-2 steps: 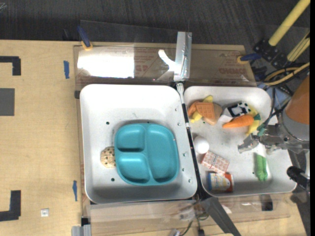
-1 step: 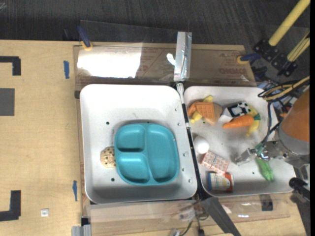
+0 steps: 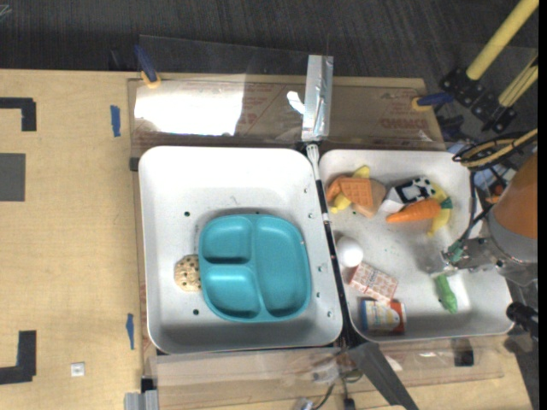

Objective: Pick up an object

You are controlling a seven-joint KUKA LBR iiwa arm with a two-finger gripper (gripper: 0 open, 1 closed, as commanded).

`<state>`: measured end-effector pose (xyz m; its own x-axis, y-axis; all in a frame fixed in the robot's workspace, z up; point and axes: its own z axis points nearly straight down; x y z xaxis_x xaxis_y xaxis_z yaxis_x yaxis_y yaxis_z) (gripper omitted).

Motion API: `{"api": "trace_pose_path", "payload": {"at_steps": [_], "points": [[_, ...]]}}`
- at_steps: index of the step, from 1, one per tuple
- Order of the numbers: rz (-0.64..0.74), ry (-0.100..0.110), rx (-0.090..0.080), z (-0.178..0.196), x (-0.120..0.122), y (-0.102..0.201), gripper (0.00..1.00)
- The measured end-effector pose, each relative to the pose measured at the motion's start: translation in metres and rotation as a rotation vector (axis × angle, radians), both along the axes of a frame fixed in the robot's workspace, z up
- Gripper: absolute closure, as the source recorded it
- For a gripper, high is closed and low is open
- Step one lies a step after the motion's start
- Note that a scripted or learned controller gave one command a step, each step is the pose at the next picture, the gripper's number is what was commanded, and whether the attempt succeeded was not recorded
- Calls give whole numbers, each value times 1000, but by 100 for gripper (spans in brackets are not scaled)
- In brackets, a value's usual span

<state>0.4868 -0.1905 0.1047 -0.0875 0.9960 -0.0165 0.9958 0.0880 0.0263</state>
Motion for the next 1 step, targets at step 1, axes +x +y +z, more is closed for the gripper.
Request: {"api": "trace_pose_path", "payload": {"at_steps": [1], "points": [[40,16,8,-7,27,1,100]]}}
